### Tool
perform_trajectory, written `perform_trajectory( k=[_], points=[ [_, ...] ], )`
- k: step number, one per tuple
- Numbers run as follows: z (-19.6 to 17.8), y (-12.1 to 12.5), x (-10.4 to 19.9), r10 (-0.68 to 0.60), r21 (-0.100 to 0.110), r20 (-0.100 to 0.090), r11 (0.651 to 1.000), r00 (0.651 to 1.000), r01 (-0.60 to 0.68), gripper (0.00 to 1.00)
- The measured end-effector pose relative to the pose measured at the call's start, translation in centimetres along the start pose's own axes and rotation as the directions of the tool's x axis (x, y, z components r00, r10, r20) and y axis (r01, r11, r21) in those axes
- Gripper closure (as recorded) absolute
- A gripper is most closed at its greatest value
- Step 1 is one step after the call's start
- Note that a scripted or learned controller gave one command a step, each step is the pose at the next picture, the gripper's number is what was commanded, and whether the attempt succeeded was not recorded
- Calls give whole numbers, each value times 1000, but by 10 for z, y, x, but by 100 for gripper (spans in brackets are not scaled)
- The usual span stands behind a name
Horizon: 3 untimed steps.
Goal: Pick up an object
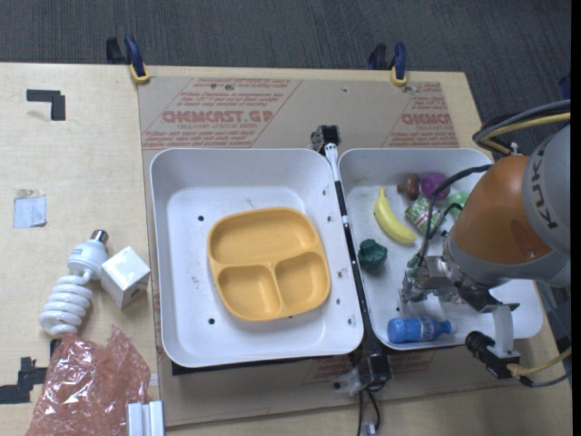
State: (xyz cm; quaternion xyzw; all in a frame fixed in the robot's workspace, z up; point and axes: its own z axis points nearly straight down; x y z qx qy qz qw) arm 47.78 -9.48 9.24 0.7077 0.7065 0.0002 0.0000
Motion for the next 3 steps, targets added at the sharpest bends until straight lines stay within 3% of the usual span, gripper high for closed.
perform_trajectory(
  k=[1, 2, 3],
  points=[
    [-10, 2, 0, 2, -3, 0, 1000, 1000, -2, 100],
    [-100, 14, 76, -2, -2, 1, 1000, 1000, 2, 100],
    [-100, 14, 76, -2, -2, 1, 1000, 1000, 2, 0]
  ],
)
